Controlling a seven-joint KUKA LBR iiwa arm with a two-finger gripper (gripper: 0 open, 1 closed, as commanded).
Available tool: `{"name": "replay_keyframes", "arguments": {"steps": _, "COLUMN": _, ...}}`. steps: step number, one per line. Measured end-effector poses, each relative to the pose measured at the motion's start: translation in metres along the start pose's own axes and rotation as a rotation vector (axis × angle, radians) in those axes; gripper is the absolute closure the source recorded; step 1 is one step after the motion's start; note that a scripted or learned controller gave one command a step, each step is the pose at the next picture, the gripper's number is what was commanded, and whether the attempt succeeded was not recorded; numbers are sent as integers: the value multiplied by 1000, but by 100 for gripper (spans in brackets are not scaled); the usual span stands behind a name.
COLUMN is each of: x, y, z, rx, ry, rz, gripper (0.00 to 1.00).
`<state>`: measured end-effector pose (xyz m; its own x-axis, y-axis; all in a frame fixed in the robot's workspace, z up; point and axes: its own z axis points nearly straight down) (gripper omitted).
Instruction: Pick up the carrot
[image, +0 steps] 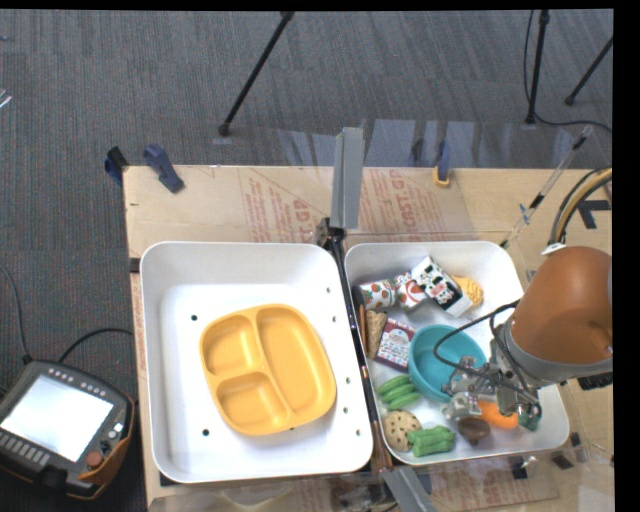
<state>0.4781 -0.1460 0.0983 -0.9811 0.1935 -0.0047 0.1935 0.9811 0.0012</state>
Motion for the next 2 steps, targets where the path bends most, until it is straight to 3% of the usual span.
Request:
{"name": "replay_keyframes", "arguments": {"steps": 1, "x": -9, "y": -34, "z": 7, "rx": 0, "ry": -9, "rz": -321, "gripper": 0}}
{"name": "replay_keyframes", "arguments": {"steps": 2, "x": -23, "y": -60, "z": 6, "rx": -1, "ry": -9, "rz": -120, "gripper": 0}}
